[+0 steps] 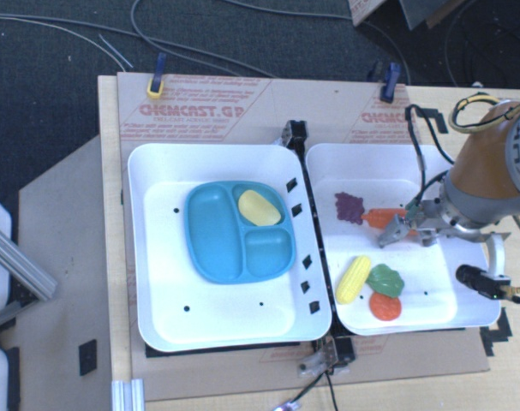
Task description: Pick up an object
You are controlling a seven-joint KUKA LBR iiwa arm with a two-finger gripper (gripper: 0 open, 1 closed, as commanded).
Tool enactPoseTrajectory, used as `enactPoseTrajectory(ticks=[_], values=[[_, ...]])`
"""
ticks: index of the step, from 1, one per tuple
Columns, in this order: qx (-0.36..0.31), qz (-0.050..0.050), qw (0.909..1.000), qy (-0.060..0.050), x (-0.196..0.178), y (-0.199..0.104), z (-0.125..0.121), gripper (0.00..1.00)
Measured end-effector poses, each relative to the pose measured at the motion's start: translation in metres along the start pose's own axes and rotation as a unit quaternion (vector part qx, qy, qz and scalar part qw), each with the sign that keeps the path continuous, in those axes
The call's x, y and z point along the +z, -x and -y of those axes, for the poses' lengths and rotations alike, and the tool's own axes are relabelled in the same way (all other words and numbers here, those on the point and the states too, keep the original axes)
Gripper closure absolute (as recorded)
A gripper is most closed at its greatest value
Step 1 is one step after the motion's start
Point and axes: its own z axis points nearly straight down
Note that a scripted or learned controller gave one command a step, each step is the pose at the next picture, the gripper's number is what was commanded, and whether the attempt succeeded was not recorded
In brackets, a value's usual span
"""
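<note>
Orange piece (379,218) is lying in the right bin (414,165), hand (399,232) hovering at its 4 o'clock, grip state unclear, so pickup is looking undone.

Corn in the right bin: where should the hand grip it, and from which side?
Grip the corn across its narrow middle, coming straight down from above. It lies flat and elongated, tilted diagonally, so the fingers should close across its short width. The green piece sits close on its right, leaving little room there; its left side toward the bin wall looks freer.
</note>
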Motion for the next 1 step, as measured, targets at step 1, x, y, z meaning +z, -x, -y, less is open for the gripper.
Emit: enactPoseTrajectory(ticks=[1], values=[[0.000, 0.000, 1.0000, 0.002, -0.0129, 0.0003, -0.0011, 1.00]])
